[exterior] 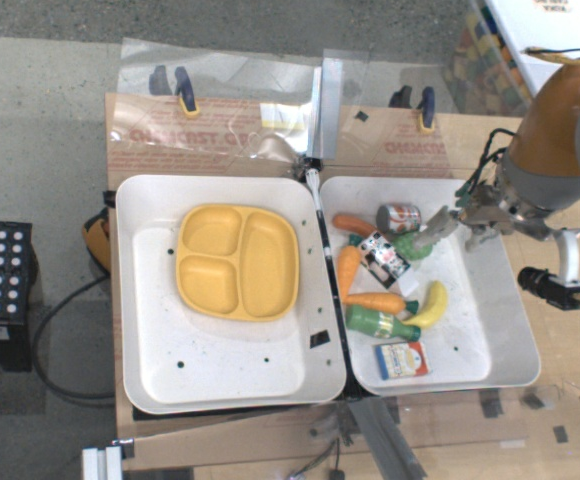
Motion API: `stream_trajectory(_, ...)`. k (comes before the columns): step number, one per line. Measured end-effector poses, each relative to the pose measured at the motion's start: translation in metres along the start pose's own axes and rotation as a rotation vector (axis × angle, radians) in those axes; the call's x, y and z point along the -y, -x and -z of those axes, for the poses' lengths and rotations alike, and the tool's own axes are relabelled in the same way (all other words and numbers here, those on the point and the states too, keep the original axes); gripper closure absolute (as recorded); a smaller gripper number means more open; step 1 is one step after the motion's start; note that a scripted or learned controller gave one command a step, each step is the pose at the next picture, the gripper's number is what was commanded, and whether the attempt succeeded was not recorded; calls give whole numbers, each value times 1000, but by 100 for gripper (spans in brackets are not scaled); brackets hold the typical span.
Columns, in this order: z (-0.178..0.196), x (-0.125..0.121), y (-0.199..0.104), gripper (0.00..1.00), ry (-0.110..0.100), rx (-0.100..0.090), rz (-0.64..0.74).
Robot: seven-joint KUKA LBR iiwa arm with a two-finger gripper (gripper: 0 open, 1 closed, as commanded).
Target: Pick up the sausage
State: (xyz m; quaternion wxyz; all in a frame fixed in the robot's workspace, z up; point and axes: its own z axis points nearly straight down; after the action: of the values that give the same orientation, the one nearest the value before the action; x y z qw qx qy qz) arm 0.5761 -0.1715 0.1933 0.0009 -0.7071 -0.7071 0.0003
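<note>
The sausage (352,224) is a short reddish-brown piece lying near the upper left corner of the right bin (490,308), close to the divider between the bins. My gripper (433,232) reaches in from the right and hangs over the upper middle of that bin, beside a tin can (400,215) and above a green item (416,250). It is well to the right of the sausage, with the can between them. Nothing shows in its grasp.
The right bin also holds a black-and-white packet (383,256), two carrots (348,268) (375,302), a banana (428,306), a green bottle (378,321) and a small box (402,359). The left bin (150,348) holds a yellow divided plate (238,261).
</note>
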Motion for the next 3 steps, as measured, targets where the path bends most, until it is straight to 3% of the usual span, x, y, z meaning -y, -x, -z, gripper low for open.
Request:
stream_trajectory(1,-93,5,-68,0,0,5,167)
stream_trajectory(2,-52,-16,-66,0,1,1,206)
stream_trajectory(3,-104,-71,-63,0,-28,0,138)
